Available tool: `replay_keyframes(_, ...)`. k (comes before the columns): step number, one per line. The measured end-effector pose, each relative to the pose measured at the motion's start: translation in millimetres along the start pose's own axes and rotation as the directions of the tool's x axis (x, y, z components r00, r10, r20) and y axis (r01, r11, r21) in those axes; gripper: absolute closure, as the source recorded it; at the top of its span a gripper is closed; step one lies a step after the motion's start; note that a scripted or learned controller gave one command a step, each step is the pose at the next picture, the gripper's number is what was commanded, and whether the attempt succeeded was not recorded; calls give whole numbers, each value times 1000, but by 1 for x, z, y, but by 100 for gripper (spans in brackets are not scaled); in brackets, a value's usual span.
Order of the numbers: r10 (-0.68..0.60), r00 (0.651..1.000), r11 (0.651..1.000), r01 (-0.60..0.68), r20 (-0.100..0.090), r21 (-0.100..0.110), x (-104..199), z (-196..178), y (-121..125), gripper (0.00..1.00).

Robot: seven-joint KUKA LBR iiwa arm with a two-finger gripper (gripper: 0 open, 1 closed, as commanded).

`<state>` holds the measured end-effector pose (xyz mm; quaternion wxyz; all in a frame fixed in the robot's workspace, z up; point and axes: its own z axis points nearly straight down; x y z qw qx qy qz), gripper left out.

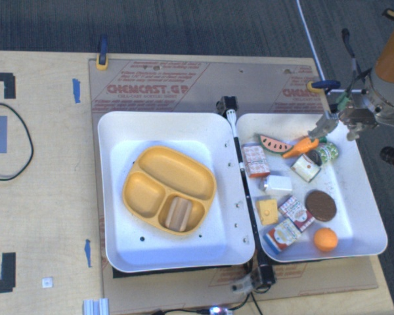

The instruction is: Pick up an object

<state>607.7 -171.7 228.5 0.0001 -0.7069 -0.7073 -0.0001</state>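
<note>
I read this as the approach — my end effector (333, 125) hangs at the far right corner of the right bin (371, 205), just above the toy carrot (302, 146). Nothing is lifted yet. Next I'd want a straight descent with the carrot centred, clear of the watermelon slice (274, 142) beside it. Whether the tool is released or clenched, I cannot tell — it blurs into the bin rim.
</note>
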Motion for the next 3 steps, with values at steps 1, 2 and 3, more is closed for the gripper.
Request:
replay_keyframes(1,0,1000,1000,0,1,-2,14,141,-23,0)
replay_keyframes(2,2,1000,1000,-2,3,-7,13,129,-22,100)
replay_keyframes(3,-1,1000,1000,1,0,-2,96,38,-51,100)
